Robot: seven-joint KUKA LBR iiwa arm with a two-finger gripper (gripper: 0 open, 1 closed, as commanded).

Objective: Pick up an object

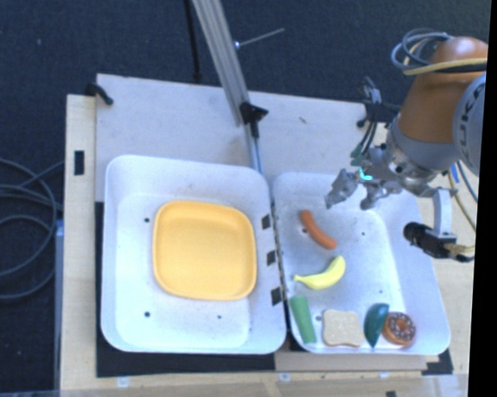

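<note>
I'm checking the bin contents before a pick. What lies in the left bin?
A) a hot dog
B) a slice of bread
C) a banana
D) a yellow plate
D: the yellow plate lies flat in the left bin; the banana, bread and hot dog are in the right bin.

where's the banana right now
The banana lies in the right bin, near its middle, just below the orange hot dog and above the green cucumber and the bread slice.
</note>
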